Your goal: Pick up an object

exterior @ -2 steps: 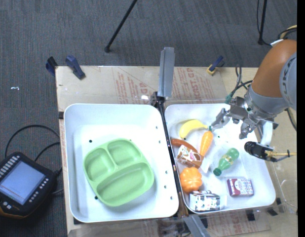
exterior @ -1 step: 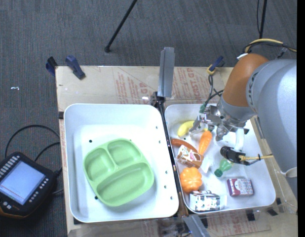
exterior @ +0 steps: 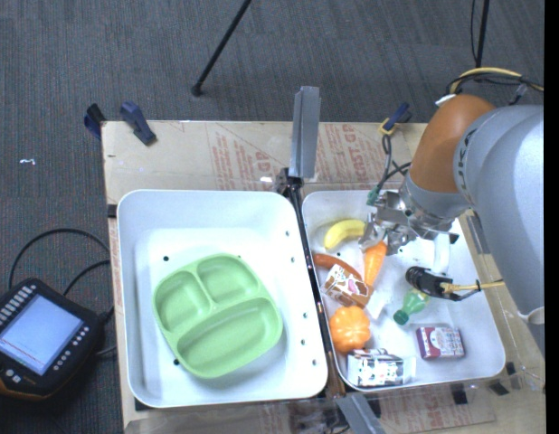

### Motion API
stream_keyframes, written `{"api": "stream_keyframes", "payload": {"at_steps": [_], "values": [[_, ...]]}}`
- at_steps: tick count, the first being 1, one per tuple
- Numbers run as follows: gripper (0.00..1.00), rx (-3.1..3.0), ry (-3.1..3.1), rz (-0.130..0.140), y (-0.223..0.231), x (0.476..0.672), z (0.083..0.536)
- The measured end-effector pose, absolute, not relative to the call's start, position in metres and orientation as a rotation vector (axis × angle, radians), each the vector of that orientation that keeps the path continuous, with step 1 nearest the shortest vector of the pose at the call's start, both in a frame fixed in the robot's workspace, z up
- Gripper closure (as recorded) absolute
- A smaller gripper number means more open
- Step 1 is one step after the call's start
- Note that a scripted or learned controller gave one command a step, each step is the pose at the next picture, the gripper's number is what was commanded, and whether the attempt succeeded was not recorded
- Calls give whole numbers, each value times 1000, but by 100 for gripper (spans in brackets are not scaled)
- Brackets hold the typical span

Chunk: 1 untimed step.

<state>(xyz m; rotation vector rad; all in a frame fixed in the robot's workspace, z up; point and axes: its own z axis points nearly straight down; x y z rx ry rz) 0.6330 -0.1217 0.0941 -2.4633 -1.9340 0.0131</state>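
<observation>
Bench (exterior: 207, 152): one, brown board surface, with two blue clamps on its far edge at the left.

Arm (exterior: 506, 179): one, grey with an orange band, reaching in from the right over the right bin.

White bins: two, side by side. The left bin (exterior: 139, 242) held one green divided plate (exterior: 218, 315) with three compartments. The right bin (exterior: 483, 333) held the small goods listed below.

Claw (exterior: 386, 229): one, lowered over the far left part of the right bin, directly above the carrot's upper end; whether its fingers were open or closed could not be told.

Right bin contents, one of each:
- banana (exterior: 343, 233), yellow, far left corner, just beside the claw
- carrot (exterior: 374, 262), orange, lying lengthwise below the claw
- orange fruit (exterior: 350, 329), near the left wall
- printed carton (exterior: 345, 285), between the carrot and the orange fruit
- white carton (exterior: 379, 367), near edge
- red box (exterior: 440, 342), right of centre
- small green bottle (exterior: 409, 309), near the red box
</observation>
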Motion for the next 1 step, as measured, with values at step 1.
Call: {"api": "stream_keyframes", "payload": {"at_steps": [1], "values": [[100,-2533,-1851,6,-82,579,205]]}}
